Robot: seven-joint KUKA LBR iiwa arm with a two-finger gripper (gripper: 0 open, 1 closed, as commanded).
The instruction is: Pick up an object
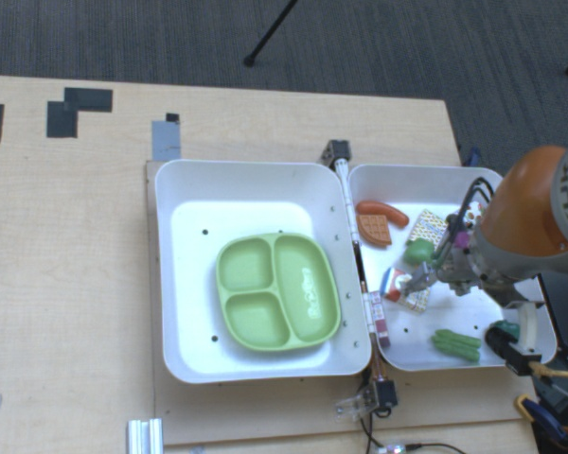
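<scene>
My gripper (418, 288) is down in the right bin (473, 356), near its middle left. Its tip is just below a small green object (418, 250) and right of a small red, white and blue item (393, 283). A red sausage-shaped piece (382, 211) and an orange square piece (374, 229) lie at the bin's back left. A yellow patterned packet (427, 225) lies beside them. A green pod-like object (455, 344) rests near the front wall. I see nothing clearly held.
The left bin (185, 253) holds a light green divided plate (278, 291). A metal divider (352, 244) runs between the two bins. The arm's orange band (535, 201) hangs over the right bin's right side.
</scene>
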